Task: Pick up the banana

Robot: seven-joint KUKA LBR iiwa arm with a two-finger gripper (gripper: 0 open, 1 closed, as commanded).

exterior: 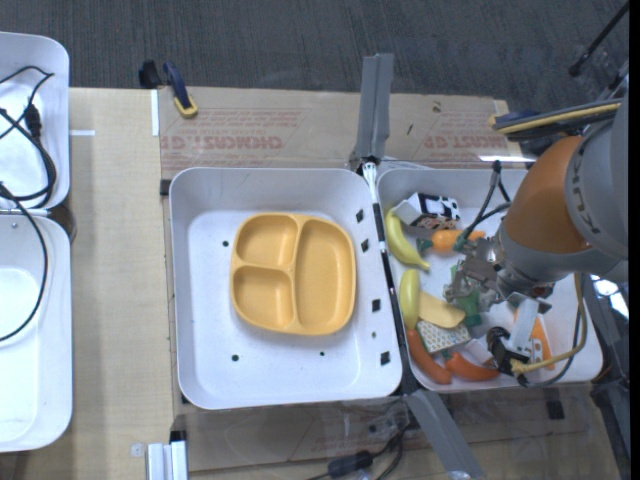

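The claw [468, 286] hangs low over the right bin's [590, 353] clutter, grip unreadable; the banana [402, 240] lies against the left wall, free.

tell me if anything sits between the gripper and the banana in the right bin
Nothing visible does. The banana lies against the left wall of the right bin, with its top bare. The gripper hangs over the toys just right of it. A paler yellow piece lies just below the banana, not on top of it.
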